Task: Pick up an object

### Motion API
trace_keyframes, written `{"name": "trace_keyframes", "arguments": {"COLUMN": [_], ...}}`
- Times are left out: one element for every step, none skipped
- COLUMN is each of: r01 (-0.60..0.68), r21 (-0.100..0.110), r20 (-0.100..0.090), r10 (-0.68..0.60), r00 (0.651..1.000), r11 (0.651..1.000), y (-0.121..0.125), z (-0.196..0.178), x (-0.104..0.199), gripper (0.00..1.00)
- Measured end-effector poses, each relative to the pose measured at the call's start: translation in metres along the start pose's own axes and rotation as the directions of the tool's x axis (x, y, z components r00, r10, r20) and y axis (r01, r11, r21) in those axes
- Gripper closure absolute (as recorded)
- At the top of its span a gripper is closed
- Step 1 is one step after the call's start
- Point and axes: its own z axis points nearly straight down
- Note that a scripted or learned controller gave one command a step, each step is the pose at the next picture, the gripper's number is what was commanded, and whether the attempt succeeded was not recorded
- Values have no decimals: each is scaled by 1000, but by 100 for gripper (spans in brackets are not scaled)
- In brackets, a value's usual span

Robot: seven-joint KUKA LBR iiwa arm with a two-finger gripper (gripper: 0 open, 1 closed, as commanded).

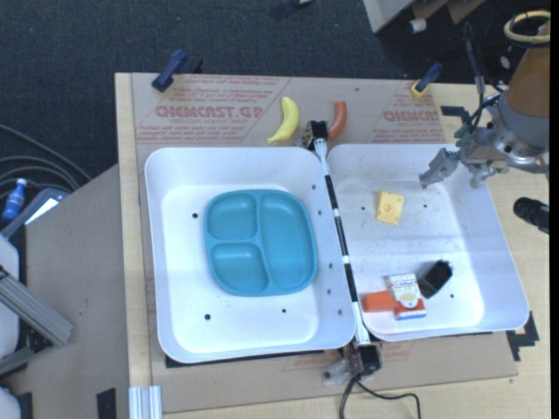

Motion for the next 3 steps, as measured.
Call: {"name": "trace_keyframes", "arguments": {"r01": [1, 1, 2], "r21": [-1, -1, -2], "r20": [0, 0, 1], "r10": [-1, -1, -2], "r00": [1000, 1000, 1000], "r11": [1000, 1000, 1000], "y": [55, 58, 59], "z": [116, 116, 105], "x": [60, 83, 83], "gripper": [0, 0, 100]}}
